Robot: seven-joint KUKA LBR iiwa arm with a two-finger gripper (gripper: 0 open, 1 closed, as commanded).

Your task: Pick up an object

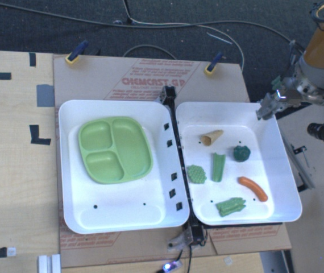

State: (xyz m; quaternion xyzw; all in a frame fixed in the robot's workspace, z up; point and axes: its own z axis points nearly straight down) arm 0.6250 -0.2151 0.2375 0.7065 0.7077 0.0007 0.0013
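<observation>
Up at two o'clock, beyond the far right corner of the right bin [275, 152], my gripper [269, 108] hangs off my grey wrist, with the orange band [321, 47] showing above it. From this slanted look-down I cannot tell how my fingers stand, wide or narrow; nothing shows between them.

Below me, the right bin holds the toys I could go for. Toward twelve o'clock of its floor lies a tan cone [211, 136], tipped on its side. At about two o'clock of the floor sits a dark green broccoli [241, 153], just inside the right wall. Dead centre, a green stick [217, 167] lies roughly upright in the view, and just beside it at nine o'clock rests a knobbly green round piece [196, 174], near the divider. Over at four o'clock an orange sausage [253, 188] lies on a slant, apart from the rest. Down at six o'clock, a ridged green piece [231, 206] sits near the front wall.

Across at nine o'clock from all that, the left bin [71, 169] carries a green divided plate [115, 149], three compartments, sitting toward the bin's far half.

Both bins rest on a cardboard sheet [150, 78], pinned at the far edge by two clamps with yellow and blue handles [77, 51].
</observation>
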